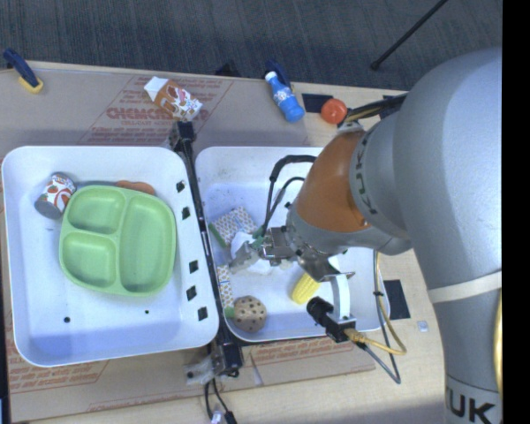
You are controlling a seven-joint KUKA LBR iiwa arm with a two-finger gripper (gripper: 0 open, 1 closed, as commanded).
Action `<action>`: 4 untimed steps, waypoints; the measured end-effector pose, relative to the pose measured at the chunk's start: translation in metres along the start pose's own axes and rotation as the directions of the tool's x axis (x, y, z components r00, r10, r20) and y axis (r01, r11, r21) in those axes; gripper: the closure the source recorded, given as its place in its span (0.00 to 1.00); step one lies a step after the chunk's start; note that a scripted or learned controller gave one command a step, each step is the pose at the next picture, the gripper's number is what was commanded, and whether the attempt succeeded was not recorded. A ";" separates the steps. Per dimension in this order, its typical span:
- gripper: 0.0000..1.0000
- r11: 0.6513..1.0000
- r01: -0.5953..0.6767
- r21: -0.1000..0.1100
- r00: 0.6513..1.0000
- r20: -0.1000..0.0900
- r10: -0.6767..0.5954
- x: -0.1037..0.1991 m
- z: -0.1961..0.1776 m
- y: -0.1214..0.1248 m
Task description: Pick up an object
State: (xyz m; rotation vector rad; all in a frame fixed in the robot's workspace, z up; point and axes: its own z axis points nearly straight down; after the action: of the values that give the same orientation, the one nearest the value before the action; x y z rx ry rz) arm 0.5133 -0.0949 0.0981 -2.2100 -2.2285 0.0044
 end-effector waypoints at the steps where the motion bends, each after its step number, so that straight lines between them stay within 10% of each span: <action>1: 0.00 1.000 -0.003 -0.003 1.000 0.000 0.003 -0.018 -0.014 0.074; 2: 0.00 1.000 -0.004 0.000 1.000 -0.001 0.004 0.000 -0.025 0.030; 3: 0.00 1.000 -0.005 -0.004 1.000 0.000 0.005 -0.066 -0.032 0.083; 4: 0.00 1.000 -0.001 -0.001 1.000 -0.002 0.001 0.000 -0.047 0.042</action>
State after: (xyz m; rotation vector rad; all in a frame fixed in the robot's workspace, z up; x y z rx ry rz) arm 0.5553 -0.0950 0.1448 -2.2108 -2.2268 0.0016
